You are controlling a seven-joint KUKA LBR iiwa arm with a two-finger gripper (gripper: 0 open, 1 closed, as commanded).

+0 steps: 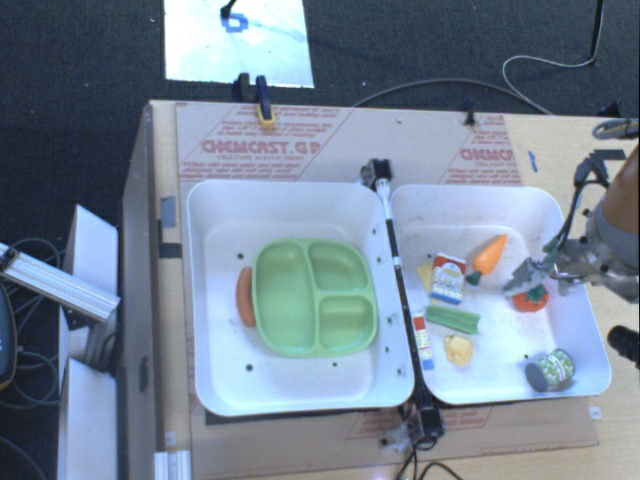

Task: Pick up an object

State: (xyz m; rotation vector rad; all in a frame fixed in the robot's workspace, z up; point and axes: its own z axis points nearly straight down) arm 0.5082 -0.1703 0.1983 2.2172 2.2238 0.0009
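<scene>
Camera view:
End effector (527, 278): low in the right bin (575, 363), beside the tomato (530, 300); open or closed, cannot tell.
Tomato: near the bin's right wall, likely a light, hard, smooth toy; may roll.
Hold: across its middle.
Neighbours: carrot (489, 253), can (550, 369).
</scene>
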